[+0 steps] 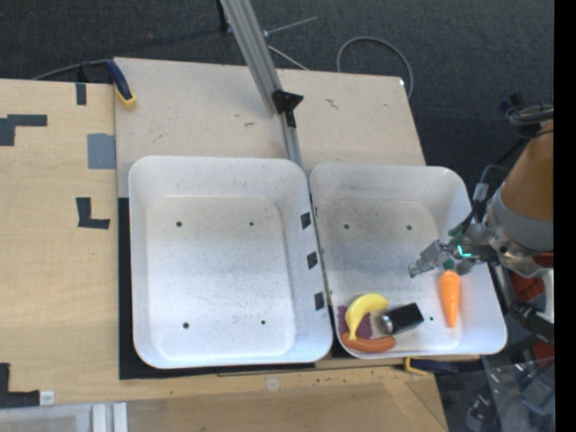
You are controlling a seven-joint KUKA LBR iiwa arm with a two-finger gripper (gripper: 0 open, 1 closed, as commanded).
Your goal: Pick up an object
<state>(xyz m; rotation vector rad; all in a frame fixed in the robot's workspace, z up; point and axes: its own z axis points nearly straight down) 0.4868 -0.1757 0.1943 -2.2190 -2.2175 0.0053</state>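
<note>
The right bin (pixel 378 187) holds an orange carrot (pixel 449 297) near its right wall. A yellow banana (pixel 363 310), a black block (pixel 401 318) and a red sausage-shaped piece (pixel 369 342) lie bunched at its front edge. My gripper (pixel 438 258) hangs over the right side of this bin, just above and left of the carrot's top end. Its fingers (pixel 423 265) point left and stand apart, with nothing between them. The arm's orange band (pixel 533 183) is at the right edge.
The left bin (pixel 216 259) sits beside the right one. A slanted metal rail (pixel 261 57) runs from the top down to the gap between the bins. Cables lie on the dark floor at the back.
</note>
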